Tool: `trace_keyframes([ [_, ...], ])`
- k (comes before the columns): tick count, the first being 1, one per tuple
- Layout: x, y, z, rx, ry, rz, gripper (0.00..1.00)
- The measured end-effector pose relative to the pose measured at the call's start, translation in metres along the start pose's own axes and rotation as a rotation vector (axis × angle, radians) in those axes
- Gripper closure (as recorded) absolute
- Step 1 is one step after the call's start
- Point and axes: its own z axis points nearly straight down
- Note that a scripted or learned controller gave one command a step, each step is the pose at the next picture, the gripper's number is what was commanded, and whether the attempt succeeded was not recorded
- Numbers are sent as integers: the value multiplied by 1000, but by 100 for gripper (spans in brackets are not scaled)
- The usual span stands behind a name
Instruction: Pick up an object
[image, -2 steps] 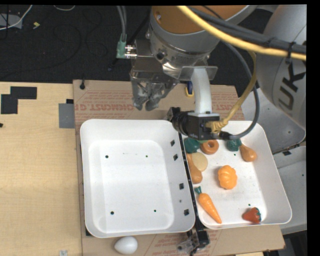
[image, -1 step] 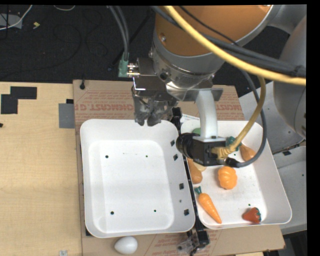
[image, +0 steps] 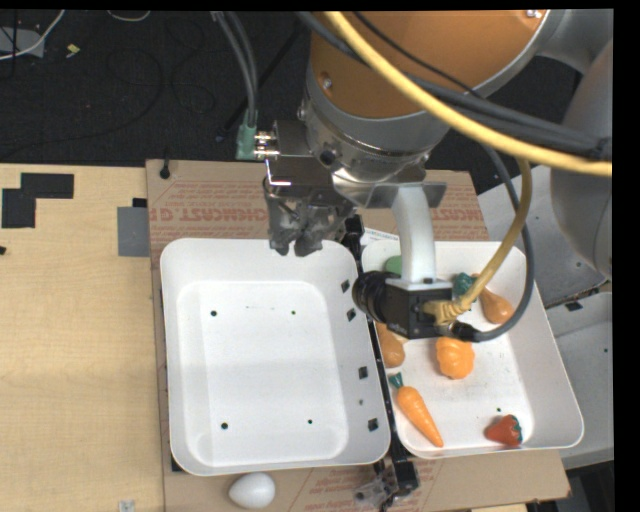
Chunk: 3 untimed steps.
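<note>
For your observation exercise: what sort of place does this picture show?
Probably a robotics lab bench: a robot arm over two white bins, toy food like a carrot, loose cables.

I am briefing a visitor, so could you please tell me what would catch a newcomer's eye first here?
The big orange-banded arm dominates the top, hanging over the bins' shared edge. Below it, the right bin holds bright toy food: a carrot, a strawberry. A white egg lies outside the left bin.

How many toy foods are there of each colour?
Orange: 4, a carrot, a round fruit, a piece by the cable and a piece under the gripper.
Red: 1, a strawberry.
Green: 1, a partly hidden piece.
White: 1, an egg outside the bins.
Total: 7
</note>
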Motion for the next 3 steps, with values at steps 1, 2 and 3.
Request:
trace_keyframes([
  [1, 0, 0, 0, 1, 0, -6, 100],
  [2, 0, 0, 0, 1, 0, -6, 100],
  [3, 0, 0, 0, 1, 0, -7, 100],
])
